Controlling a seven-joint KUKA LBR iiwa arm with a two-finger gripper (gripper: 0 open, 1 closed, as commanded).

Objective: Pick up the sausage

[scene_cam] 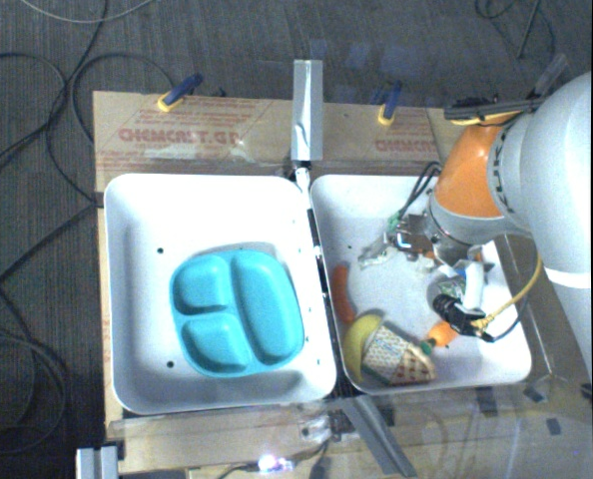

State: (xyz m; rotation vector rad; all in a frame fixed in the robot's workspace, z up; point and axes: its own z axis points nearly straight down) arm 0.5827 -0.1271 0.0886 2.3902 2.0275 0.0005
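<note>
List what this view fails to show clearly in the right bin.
1. Sausage: its lower end meets the yellow item; whether it runs underneath is unclear.
2. Yellow item: partly covered by the waffle cone, so its kind is unclear.
3. Small orange item: too small to identify.
4. Right bin, upper right corner: hidden under the arm.

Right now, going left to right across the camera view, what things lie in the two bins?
Blue divided plate → sausage → yellow fruit → waffle cone → small orange piece.
</note>
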